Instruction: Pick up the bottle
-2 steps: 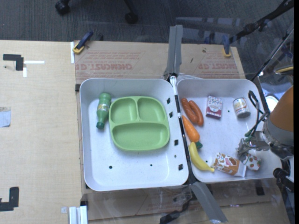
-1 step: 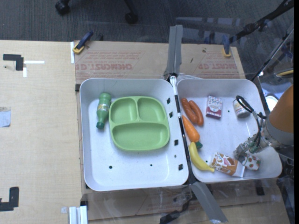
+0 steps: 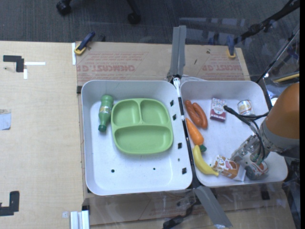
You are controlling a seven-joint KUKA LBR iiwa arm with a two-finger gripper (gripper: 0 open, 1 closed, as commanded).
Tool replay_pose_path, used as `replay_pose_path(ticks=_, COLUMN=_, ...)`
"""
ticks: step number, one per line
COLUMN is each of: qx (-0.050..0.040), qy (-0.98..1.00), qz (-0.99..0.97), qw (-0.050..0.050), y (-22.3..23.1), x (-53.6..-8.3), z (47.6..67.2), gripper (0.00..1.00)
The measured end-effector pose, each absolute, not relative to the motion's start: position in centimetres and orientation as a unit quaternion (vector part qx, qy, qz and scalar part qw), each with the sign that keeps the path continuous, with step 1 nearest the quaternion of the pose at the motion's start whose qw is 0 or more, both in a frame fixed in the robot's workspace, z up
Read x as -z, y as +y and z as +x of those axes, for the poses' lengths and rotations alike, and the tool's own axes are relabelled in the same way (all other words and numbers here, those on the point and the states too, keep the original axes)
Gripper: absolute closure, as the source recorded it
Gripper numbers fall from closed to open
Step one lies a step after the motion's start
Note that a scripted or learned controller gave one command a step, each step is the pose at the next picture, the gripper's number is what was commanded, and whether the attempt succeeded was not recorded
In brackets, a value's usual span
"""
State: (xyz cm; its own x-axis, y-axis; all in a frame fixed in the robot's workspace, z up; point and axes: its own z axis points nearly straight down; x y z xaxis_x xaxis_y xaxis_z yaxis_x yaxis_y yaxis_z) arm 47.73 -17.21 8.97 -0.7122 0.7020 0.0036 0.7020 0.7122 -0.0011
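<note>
The bottle (image 3: 104,111) is small and green with a pale label. It lies along the left wall of the left bin (image 3: 138,182), just left of a green divided plate (image 3: 142,126). My gripper (image 3: 251,155) is low in the front right corner of the right bin (image 3: 217,92), far to the right of the bottle. It hangs over small packaged items there, beside an orange and white packet (image 3: 226,166).
The right bin holds two sausages (image 3: 197,113), a carrot (image 3: 194,133), a banana (image 3: 204,162), a red and white box (image 3: 218,109) and a small can (image 3: 244,107). A black cable runs from the arm across that bin. The bins' upright dividing wall stands between gripper and bottle.
</note>
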Motion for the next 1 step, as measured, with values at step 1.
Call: replay_pose_path(ticks=1, qx=0.0006, qy=-0.924, qz=-0.382, qw=0.002, y=-17.31, x=-9.71, z=47.76, gripper=1.00)
